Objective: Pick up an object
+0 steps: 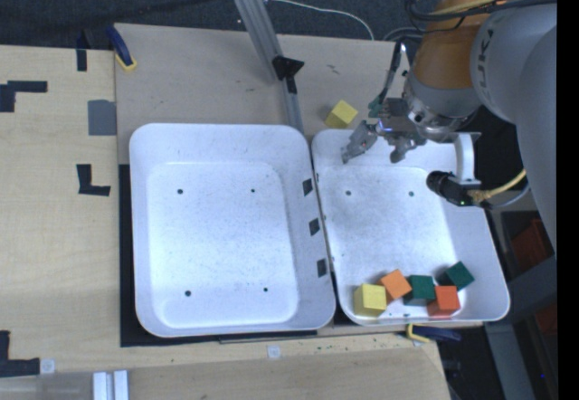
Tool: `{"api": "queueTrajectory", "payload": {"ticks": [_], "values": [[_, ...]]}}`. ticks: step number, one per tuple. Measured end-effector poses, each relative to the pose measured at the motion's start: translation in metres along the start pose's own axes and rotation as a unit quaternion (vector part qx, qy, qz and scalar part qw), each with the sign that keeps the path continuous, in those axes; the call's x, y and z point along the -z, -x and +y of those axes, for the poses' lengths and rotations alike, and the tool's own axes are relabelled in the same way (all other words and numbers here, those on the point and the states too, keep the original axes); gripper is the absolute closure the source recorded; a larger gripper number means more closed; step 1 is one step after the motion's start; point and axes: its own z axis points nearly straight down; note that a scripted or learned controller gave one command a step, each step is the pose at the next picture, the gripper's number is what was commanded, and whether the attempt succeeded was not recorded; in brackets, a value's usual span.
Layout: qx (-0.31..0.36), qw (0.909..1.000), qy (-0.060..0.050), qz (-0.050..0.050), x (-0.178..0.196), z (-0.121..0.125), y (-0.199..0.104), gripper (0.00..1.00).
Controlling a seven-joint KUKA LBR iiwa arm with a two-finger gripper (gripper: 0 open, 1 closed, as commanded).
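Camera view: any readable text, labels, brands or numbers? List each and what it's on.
None can be read.
Arm: a dark mark on the grey casing beside the orange band, too blurred to read.
Blocks, the white bins and the black tape marks on the bench: no lettering visible.

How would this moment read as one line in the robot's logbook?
gripper: open, nothing held, over right bin's far edge | blocks: near corner | yellow cube: on bench

Overhead slanted view of both bins (226,140)
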Motion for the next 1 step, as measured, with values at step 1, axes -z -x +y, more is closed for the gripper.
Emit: {"api": "queueTrajectory", "payload": {"ticks": [1], "values": [[-0.001,1.0000,0.005,-0.001,0.0406,-0.0036,0.0474,0.00]]}}
